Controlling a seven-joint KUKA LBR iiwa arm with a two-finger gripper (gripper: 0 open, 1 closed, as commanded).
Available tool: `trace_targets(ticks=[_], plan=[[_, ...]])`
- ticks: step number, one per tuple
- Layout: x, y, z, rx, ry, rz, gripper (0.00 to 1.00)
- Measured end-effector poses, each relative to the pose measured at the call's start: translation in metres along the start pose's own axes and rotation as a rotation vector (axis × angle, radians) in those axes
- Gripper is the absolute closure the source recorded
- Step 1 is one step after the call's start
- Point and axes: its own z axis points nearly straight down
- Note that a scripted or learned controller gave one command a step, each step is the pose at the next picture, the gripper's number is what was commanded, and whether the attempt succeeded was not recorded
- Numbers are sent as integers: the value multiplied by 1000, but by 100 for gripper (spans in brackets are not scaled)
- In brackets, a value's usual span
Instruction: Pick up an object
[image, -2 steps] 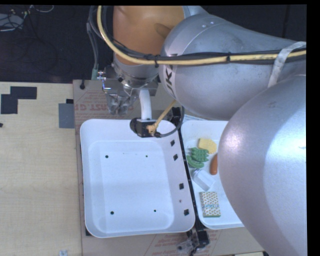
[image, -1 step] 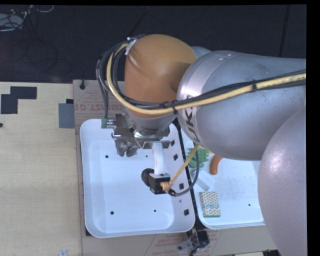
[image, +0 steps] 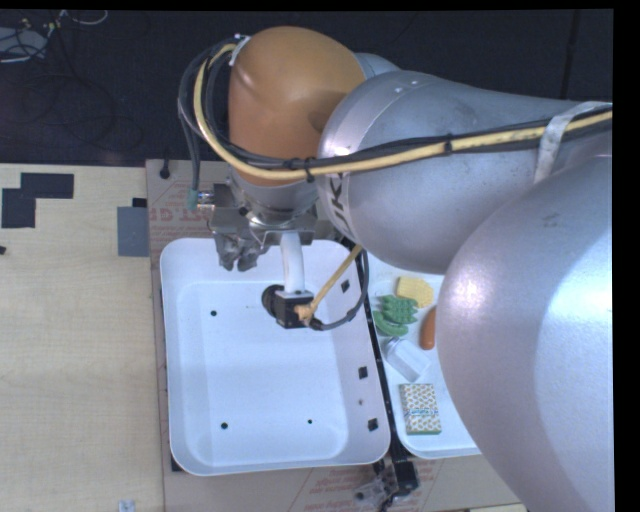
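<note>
Hand over left bin, grip unclear, green toy apart in right bin

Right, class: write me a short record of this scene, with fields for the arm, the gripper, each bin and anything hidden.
arm: grey arm with an orange band, reaching in from the right
gripper: gripper over the far end of the left bin, nothing seen held
left bin: left bin, white, shallow
right bin: right bin holds a yellow piece, green toy, orange item, patterned packet
hidden: the arm covers much of the right bin
</note>
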Motion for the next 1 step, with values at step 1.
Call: trace_targets(ticks=[1], plan=[[6, 35, -196, -18, 8, -6, 100]])
